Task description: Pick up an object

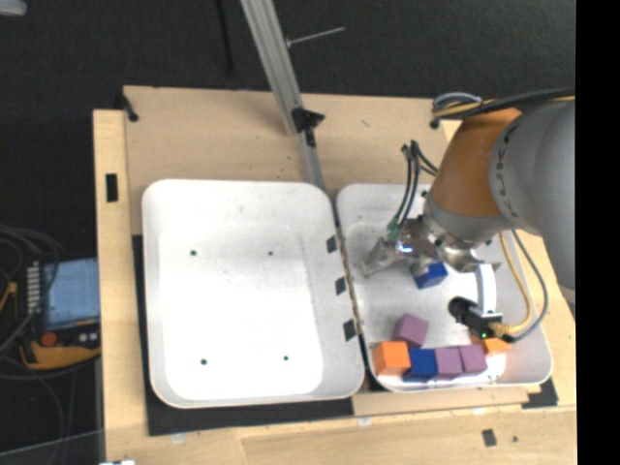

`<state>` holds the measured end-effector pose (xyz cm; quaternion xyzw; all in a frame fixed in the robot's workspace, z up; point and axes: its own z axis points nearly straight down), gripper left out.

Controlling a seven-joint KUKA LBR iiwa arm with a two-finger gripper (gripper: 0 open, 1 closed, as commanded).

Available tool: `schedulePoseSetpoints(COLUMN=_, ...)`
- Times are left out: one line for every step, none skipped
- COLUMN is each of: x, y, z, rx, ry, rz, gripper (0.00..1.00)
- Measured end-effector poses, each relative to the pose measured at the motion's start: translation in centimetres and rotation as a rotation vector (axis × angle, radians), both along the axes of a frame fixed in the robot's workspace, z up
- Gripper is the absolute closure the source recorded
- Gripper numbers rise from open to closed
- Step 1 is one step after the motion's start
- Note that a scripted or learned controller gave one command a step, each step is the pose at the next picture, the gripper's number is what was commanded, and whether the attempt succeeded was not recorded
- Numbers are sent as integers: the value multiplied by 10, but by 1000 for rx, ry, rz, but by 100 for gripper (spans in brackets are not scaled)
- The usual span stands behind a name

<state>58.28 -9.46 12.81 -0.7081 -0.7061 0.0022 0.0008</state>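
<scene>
My gripper (380,257) hangs low over the upper part of the right bin (360,211), close to that bin's left wall. It extends left from the grey wrist below the orange band (469,174). A small blue block (430,276) lies just right of and below the gripper, partly tucked under the wrist. Nothing shows in the gripper. Along the bin's near edge sit a purple block (411,329), an orange block (392,356), another blue block (422,364) and two purple blocks (449,360).
The left bin (242,289) lies beside the right one, with black clips on the shared wall. A slanted metal pole (276,56) rises behind the bins. Cables loop around the wrist (528,298). A small orange piece (496,347) sits by the right bin's right wall.
</scene>
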Motion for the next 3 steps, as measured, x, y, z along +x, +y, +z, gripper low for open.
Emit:
schedulePoseSetpoints(x=1, y=-2, z=-32, rx=-1, ry=-5, rz=0, gripper=0)
schedulePoseSetpoints(x=2, y=-2, z=-19, rx=2, ry=-10, rz=-7, gripper=100)
schedulePoseSetpoints(x=1, y=-5, z=45, rx=1, ry=-12, rz=-2, gripper=100)
